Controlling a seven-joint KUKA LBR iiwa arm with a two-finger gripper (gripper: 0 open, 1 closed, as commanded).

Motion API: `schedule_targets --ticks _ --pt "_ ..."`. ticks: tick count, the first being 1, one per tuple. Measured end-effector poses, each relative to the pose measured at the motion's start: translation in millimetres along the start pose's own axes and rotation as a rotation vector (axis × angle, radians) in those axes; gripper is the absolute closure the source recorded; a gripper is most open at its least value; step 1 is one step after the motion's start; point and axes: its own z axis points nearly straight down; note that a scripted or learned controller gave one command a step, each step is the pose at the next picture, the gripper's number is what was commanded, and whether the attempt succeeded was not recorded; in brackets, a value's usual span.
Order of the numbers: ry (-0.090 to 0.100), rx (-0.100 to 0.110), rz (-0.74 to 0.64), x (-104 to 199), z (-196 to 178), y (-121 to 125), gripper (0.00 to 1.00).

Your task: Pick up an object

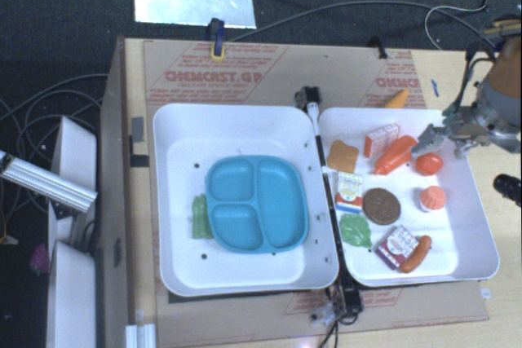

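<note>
The right bin [481,244] holds several toy foods. Among them are a red tomato [429,165], an orange carrot [395,154], a bread slice [343,156], a brown cookie [381,206] and a sausage [415,254]. My gripper [444,143] hangs over the bin's far right part, just above and behind the tomato. Its fingers stand apart and open, with nothing between them.
A small carton [381,139], a milk box [349,191], a green leaf [355,231], a red packet [397,244] and a pink piece [432,198] also lie there. The left bin [175,175] holds a blue divided plate [255,203] and a green piece [201,218]. An orange bit [396,99] lies behind the bins.
</note>
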Motion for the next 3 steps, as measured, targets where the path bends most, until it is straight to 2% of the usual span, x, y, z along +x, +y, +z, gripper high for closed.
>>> schedule_targets --ticks 1,3 --pt "0.001 -0.003 0.001 37.5 124.1 -31.4 0.0" --pt "-0.003 -0.013 0.004 77.2 123.7 -89.8 0.0"
